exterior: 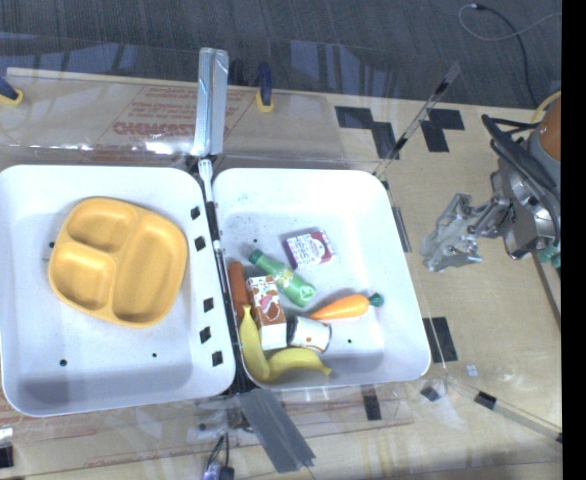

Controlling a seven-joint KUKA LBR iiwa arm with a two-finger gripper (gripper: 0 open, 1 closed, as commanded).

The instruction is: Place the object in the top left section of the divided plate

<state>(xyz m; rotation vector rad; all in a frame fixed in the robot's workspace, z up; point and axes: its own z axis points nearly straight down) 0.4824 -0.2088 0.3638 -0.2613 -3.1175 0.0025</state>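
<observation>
Camera view looks down on a tan bench (493, 348) with black tape marks, dark carpet beyond. The left bin (23, 368) holds a yellow divided plate (118, 260). The right bin (393, 268) holds a carrot (340, 307), banana (263, 360), green bottle (283, 278) and maroon packet (308, 247). The gripper (451, 240) hovers right of the bins, fingers apart, holding nothing.

Divided plate (118, 261) in left bin (33, 368), toys in right bin (393, 268)
</observation>
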